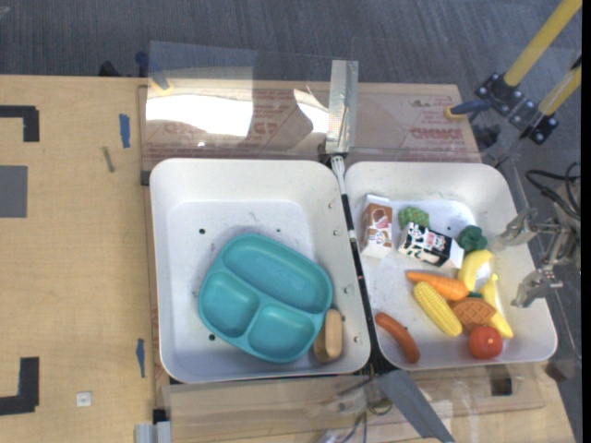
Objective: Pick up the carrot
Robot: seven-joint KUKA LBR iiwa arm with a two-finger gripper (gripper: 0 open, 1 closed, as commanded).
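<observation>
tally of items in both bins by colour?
Teal: 1, divided plate
Orange/red: 4, carrot, sausage, tomato, waffle
Yellow: 3, corn, banana, lemon
Green: 2, broccoli, green veg
Tan: 1, bread roll
Printed cartons: 2, brown, black-white
Total: 13

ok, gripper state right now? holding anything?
Gripper: at the right bin's right rim, away from the orange carrot; open or shut cannot be told, and nothing is seen held.
</observation>
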